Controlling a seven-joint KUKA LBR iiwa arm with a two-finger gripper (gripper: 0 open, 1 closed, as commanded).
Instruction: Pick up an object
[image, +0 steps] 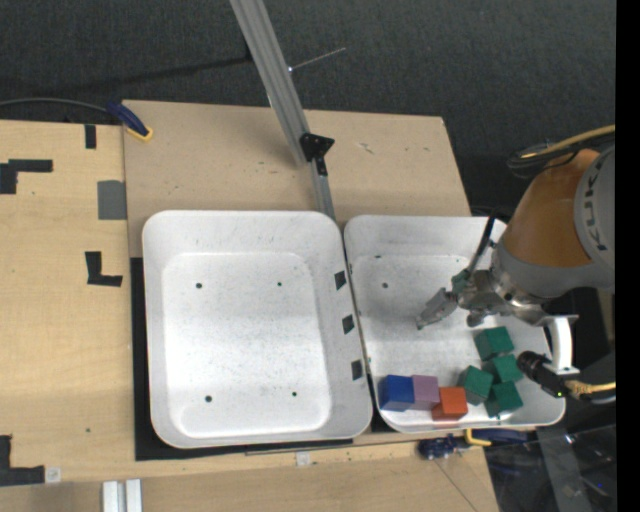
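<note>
Right white bin (400, 240) holds the arm's gripper (432, 312), low over the bin's bare middle; whether its fingers are apart or together cannot be told. Blocks lie apart from it along the near edge: green cluster (496, 368) nearest, then orange (452, 401), purple (426, 389), blue (397, 391).

It was a robotics lab. A plywood bench (250, 150) carried two white bins (160, 240), tape marks (95, 268), and an aluminium mast (275, 70).
</note>
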